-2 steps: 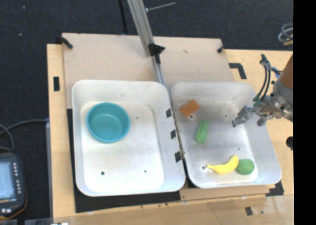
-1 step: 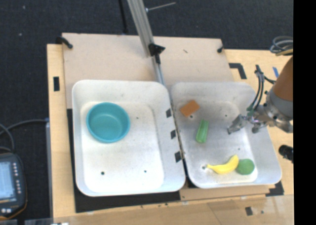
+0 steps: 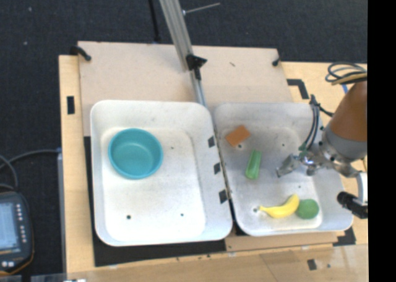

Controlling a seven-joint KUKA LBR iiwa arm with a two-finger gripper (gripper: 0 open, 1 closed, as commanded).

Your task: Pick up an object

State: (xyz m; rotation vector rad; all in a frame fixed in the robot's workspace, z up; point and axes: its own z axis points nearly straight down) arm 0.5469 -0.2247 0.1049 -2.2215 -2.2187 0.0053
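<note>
A: Where is the two-finger gripper?

B: Over the right shallow white bin, near its middle. The fingers look spread, with nothing between them.

A: And the things to pick?

B: In the same bin: a green cylinder-shaped block left of the gripper, an orange block behind it, a yellow banana touching a green round fruit. A teal round bowl sits in the left white bin.

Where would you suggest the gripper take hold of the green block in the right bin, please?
Probably across the middle of the green block, coming straight down. It lies flat, long and narrow, running nearly up and down the view and slightly tilted, so the short width suits the fingers. There is bare bin floor on both long sides; the orange block sits apart.
</note>
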